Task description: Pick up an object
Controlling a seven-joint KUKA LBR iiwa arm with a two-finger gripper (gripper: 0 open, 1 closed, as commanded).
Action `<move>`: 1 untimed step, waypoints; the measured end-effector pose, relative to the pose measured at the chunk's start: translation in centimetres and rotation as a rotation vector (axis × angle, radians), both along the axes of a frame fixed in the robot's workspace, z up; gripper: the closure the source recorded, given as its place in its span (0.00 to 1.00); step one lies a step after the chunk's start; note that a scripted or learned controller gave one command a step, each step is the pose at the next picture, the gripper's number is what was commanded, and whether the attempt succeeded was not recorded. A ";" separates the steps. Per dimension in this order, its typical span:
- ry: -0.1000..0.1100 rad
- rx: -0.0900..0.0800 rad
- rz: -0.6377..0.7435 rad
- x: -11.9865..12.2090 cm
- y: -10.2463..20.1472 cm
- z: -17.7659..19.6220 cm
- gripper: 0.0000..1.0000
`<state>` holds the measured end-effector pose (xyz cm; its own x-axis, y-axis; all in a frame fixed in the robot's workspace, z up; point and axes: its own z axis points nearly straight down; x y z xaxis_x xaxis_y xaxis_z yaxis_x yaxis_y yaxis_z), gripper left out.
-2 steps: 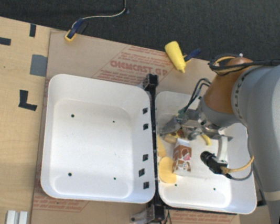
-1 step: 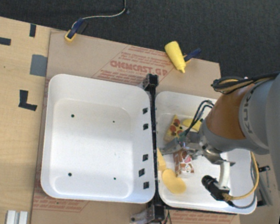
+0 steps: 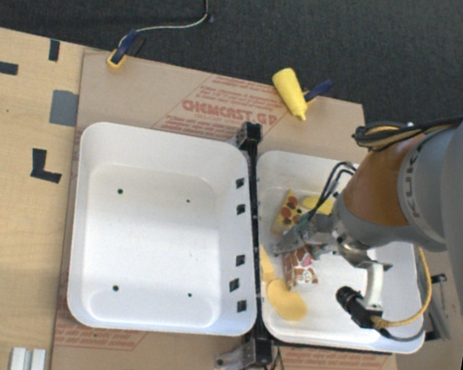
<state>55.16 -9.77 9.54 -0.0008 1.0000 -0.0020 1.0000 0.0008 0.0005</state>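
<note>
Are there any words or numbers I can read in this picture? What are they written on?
"CHEMCAST GP" in red letters, on the brown cardboard sheet under the white bins.
More red printing repeats faintly along the cardboard's edges, too blurred to read.
The small packets in the right bin near the pincer have printing, too small to read.

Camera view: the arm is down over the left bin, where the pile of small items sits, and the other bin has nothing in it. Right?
Not quite. The camera view shows the arm down over the right bin, not the left; the pile of small items sits there, against the divider side. The bin with nothing in it is the left bin.
</note>
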 end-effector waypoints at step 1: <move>-0.008 0.005 0.011 2.0 9.4 9.5 1.00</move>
